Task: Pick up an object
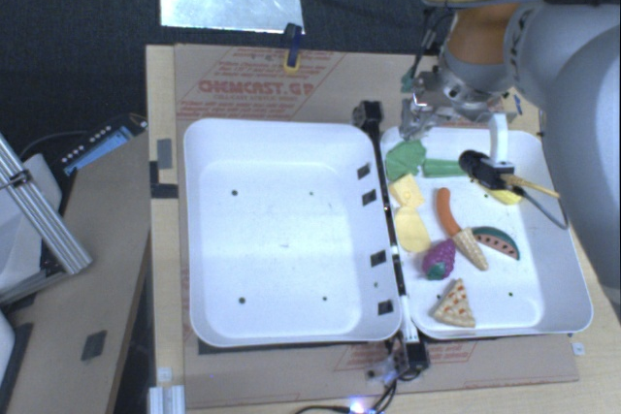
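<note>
My gripper (pixel 414 124) hangs over the far left corner of the right bin (pixel 553 286), just above a green leafy toy (pixel 405 156). Nothing shows as held. Toy food lies in this bin: a green strip (pixel 442 167), a yellow cheese wedge (pixel 406 192), a pale yellow piece (pixel 412 231), an orange sausage (pixel 445 208), purple grapes (pixel 439 259), an ice-cream cone (pixel 472 248), a watermelon slice (pixel 496 240), a pizza slice (pixel 454 304) and a yellow piece (pixel 506 197) partly hidden by the robot.
The left bin (pixel 281 228) sits beside the right one, with black clips (pixel 374 199) along their shared edge. Both rest on a cardboard sheet (pixel 252 84). The grey arm (pixel 572 63) fills the upper right.
</note>
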You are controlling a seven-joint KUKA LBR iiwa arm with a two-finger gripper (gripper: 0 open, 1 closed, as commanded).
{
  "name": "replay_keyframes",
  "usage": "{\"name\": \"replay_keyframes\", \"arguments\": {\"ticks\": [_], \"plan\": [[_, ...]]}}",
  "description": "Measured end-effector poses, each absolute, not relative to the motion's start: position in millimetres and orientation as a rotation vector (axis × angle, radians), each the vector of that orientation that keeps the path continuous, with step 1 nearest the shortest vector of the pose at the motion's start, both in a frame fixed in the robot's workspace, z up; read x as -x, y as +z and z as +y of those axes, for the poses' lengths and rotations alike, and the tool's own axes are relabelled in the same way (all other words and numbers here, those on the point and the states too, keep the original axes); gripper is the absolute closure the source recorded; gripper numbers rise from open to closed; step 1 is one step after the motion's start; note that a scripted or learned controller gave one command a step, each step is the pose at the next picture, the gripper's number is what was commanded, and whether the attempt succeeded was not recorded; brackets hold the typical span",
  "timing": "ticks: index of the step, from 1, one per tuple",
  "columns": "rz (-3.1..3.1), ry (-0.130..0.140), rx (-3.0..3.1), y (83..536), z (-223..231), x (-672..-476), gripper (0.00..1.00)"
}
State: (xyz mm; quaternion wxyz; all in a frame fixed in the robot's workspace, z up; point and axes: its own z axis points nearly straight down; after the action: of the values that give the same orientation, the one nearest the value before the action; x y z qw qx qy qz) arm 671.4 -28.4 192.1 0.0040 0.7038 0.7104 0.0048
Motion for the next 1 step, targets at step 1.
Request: {"name": "replay_keyframes", "arguments": {"ticks": [1], "plan": [[2.238,0.000,-2.213,183.9,49.7,-590.6,1.00]]}}
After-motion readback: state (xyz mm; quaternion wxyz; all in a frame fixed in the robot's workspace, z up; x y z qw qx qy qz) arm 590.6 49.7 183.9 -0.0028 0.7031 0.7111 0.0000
